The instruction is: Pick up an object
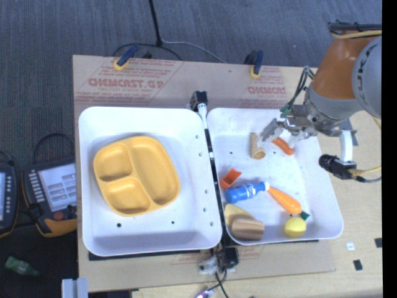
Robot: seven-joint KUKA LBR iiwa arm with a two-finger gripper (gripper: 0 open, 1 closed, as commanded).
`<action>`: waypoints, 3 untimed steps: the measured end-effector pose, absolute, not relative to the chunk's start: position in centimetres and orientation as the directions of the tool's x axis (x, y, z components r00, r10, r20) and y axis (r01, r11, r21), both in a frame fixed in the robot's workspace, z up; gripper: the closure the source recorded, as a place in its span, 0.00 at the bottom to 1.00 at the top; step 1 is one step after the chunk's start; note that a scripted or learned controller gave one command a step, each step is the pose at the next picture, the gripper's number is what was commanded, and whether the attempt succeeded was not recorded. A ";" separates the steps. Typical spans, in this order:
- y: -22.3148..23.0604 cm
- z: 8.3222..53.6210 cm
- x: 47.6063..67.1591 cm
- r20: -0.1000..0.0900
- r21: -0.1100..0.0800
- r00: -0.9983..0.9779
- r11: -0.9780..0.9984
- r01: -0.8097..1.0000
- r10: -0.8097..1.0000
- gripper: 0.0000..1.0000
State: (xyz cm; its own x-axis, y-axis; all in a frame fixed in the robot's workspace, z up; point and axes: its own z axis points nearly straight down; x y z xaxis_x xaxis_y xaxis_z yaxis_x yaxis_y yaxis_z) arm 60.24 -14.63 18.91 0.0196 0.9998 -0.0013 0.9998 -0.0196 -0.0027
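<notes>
The gripper hangs low over the back of the right white bin, fingers spread wide with nothing between them, seemingly bracketing a small orange piece just beside a tan cork-like cylinder. That piece looks like the target. The yellow divided plate fills the left bin, away from the reach.

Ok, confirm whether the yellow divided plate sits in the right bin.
No, the yellow divided plate lies in the left bin.
</notes>
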 end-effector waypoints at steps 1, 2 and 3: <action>-19.2 9.4 62.5 -0.001 0.000 0.053 -0.053 0.999 0.999 0.00; -17.4 9.2 66.1 -0.010 0.008 -0.145 0.145 0.989 0.989 0.00; -17.4 10.6 66.3 -0.009 0.009 -0.145 0.145 0.989 0.989 1.00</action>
